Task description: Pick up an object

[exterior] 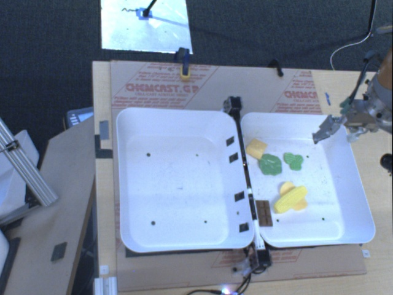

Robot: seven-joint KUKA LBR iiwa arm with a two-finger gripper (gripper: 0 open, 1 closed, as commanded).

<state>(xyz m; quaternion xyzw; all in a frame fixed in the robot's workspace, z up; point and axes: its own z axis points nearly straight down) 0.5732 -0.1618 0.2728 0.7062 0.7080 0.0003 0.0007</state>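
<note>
Jaws (323, 133) state unclear, arm reaching from right over right bin (350, 183)

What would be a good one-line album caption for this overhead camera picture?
Robot claw poised above the right bin, which holds yellow and green toy pieces.

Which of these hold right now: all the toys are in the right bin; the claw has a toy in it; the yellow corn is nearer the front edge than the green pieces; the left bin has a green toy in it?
1. All the toys lie in the right bin. True.
2. The claw has a toy in it. False: it hangs above the bin's far right part with nothing seen in it.
3. The yellow corn lies nearer the front edge than the green pieces. True.
4. The left bin has a green toy in it. False: both green pieces are in the right bin.
</note>
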